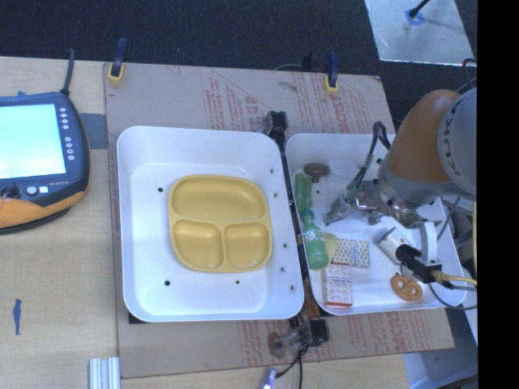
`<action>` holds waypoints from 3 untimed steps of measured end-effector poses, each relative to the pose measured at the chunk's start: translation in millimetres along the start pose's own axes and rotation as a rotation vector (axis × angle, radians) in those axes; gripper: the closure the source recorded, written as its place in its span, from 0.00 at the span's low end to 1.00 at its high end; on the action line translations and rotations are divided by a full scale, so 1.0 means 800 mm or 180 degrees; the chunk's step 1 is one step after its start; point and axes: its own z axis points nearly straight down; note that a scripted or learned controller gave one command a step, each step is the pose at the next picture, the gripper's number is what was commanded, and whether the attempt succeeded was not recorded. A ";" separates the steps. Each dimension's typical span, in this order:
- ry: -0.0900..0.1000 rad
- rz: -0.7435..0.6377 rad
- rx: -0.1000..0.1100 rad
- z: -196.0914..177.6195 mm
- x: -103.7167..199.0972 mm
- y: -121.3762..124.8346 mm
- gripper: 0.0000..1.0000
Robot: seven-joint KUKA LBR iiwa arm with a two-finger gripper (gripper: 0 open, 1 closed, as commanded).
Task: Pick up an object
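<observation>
Nearest in the right bin (454,298) lie a brown pretzel-shaped piece (406,288) and a red-and-white packet (338,286). Just beyond them sit a patterned card (352,252) and a green bottle (310,232) along the left wall. Farther back, the gripper (339,211) hangs low over the bin floor (whether its fingers are parted I cannot tell). The left bin (142,217) holds a yellow divided plate (220,221).

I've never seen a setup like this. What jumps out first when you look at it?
The yellow tray, split into three compartments, sits in the middle of the left bin. The grey arm with its orange band comes in from the right over the right bin, its end effector low among clutter: a green bottle, small packets and a pretzel. A handheld screen glows at the far left.
</observation>
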 end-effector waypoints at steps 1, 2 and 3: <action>0.0004 0.0007 -0.0014 -0.127 0.072 0.073 0.00; 0.0000 0.0016 -0.0005 -0.063 0.018 0.117 0.00; -0.0001 0.0007 -0.0004 -0.126 0.059 -0.008 0.00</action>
